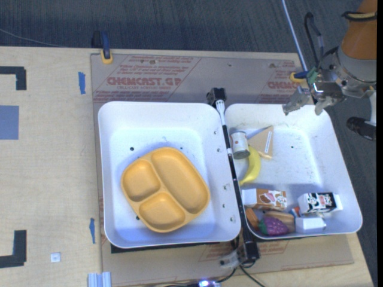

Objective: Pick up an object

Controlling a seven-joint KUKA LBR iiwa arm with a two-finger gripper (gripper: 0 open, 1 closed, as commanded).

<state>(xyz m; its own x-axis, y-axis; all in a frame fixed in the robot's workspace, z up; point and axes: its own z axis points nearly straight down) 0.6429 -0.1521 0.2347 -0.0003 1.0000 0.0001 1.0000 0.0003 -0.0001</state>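
Observation:
My gripper (306, 105) hangs over the far rim of the right bin (345, 178), fingers spread and nothing between them. In that bin, toward its left wall, lie a yellow banana (252, 167), a small silver can (239, 143) and a tan wedge (264, 138). Along the near edge sit a printed snack box (272, 197), a black-and-white cow carton (319, 202), purple grapes (274, 225) and a white block (309, 223). All of these lie below and to the left of the gripper, apart from it.
The left bin (111, 160) holds a yellow divided plate (164, 188). A black clamp (216, 95) sits where the two bins meet at the back. The orange-banded arm (361, 37) comes in from the upper right. Cables run along the bench's near edge.

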